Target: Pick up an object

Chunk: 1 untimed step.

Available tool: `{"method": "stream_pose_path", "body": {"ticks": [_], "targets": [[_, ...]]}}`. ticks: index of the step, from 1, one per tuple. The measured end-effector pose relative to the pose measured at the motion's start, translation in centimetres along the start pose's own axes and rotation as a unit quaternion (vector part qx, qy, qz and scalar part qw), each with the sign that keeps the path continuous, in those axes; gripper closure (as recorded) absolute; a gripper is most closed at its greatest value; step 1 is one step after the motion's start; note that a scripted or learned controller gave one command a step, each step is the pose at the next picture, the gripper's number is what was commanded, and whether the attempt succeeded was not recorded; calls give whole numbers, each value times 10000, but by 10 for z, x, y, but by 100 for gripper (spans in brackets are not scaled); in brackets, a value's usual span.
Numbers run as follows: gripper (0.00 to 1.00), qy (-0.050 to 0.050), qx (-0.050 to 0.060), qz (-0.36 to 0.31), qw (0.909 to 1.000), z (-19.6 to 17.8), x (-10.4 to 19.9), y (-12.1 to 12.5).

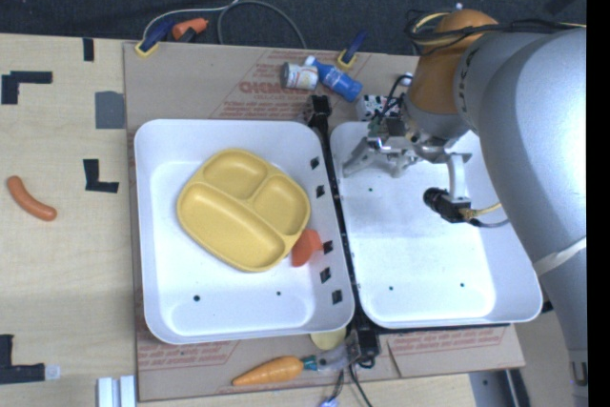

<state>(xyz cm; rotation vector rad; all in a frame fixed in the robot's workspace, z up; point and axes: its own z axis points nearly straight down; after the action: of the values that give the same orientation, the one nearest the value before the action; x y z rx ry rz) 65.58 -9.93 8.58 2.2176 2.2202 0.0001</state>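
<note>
A yellow divided plate (243,208) lies in the left bin (157,300). A small orange-red piece (305,248) rests against the plate's right edge. My gripper (377,165) hangs over the far left corner of the right bin (448,300), close to the divider between the bins. Its fingers (355,161) are spread open with nothing between them. The grey arm with its orange band (440,71) reaches in from the right and hides the bin's far right part.
A toy carrot (270,371) lies on the cardboard in front of the bins. A sausage-shaped toy (30,198) sits on the bench far left. A blue and white bottle (324,76) and clamps lie behind the bins.
</note>
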Motion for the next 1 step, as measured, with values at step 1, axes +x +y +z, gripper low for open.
{"method": "stream_pose_path", "body": {"ticks": [1], "targets": [[0, -5, -3, 2, 10000, 0, 3, -6]]}}
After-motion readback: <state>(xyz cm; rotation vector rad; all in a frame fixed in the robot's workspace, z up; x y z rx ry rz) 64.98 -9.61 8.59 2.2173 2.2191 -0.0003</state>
